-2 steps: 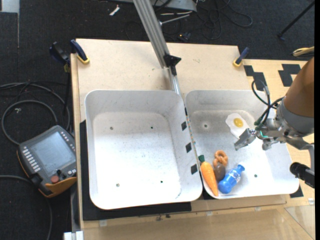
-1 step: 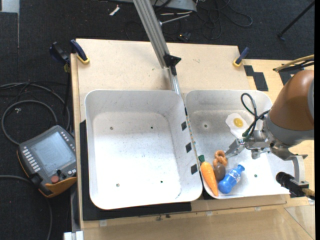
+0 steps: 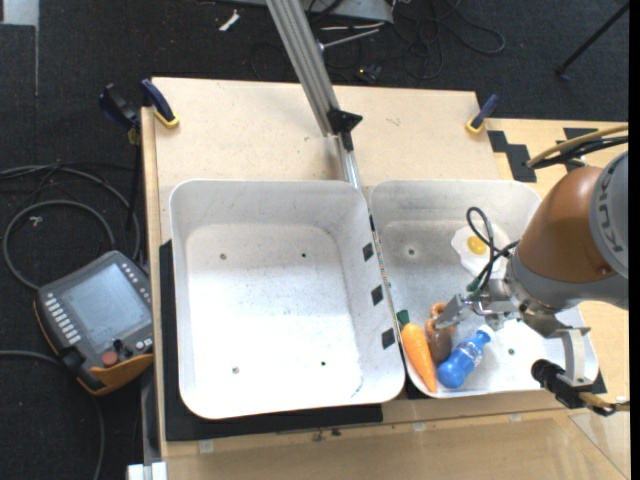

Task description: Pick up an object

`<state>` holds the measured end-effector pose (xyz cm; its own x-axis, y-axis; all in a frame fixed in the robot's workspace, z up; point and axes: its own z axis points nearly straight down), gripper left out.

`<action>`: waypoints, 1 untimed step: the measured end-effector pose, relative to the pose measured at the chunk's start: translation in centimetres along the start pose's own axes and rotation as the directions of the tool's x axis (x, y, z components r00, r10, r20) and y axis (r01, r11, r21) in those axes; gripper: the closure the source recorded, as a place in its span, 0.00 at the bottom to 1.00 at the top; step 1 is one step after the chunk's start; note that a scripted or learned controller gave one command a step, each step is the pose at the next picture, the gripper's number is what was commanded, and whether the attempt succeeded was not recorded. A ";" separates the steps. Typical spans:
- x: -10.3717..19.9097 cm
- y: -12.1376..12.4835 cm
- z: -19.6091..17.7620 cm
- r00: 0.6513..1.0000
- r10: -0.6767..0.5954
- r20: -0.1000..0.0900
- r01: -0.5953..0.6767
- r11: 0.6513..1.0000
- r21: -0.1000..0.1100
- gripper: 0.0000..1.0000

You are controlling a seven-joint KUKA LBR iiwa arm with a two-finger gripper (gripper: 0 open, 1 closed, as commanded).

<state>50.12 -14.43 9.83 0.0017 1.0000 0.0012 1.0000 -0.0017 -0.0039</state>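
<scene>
Two bins sit side by side; the right bin (image 3: 430,213) holds a bottle (image 3: 460,361) at its near edge, angled up-right, beside a carrot (image 3: 419,356). The gripper (image 3: 478,303) hovers above, grip unclear.

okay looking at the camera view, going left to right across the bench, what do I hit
Teach pendant → left bin → carrot → blue bottle → arm's orange band.
</scene>
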 end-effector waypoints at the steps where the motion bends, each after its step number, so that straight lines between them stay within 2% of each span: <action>1: 0.0 0.1 -1.3 1.000 0.000 0.001 0.000 1.000 -0.005 1.00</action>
<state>50.25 -14.45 11.09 0.0013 1.0000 0.0004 1.0000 -0.0013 0.0008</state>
